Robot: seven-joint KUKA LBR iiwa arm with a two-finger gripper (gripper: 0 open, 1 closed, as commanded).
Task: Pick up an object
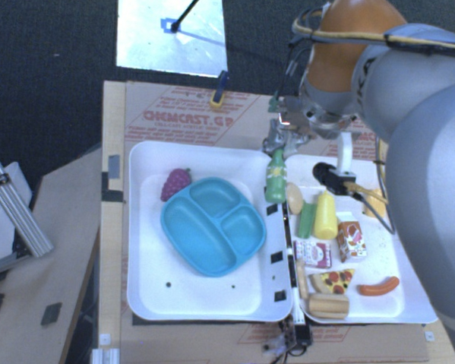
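My gripper (pixel 278 146) hangs over the inner walls where the two bins meet, at their far end. A green bottle (pixel 275 181) with a pale cap stands upright right under it, and its neck sits between the fingers, which are shut on it. The bottle's base is level with the rim between the bins; whether it touches I cannot tell. In the left bin (pixel 142 287) lie a blue divided plate (pixel 212 224) and a bunch of purple grapes (pixel 176 184).
The right bin (pixel 407 305) holds several toy foods: a yellow bottle (pixel 326 215), a green piece (pixel 307 218), a red carton (pixel 351 241), a pink packet (pixel 313 253), a pizza slice (pixel 330 280), a sausage (pixel 377 286) and a bun (pixel 327 304). The arm covers its far right.
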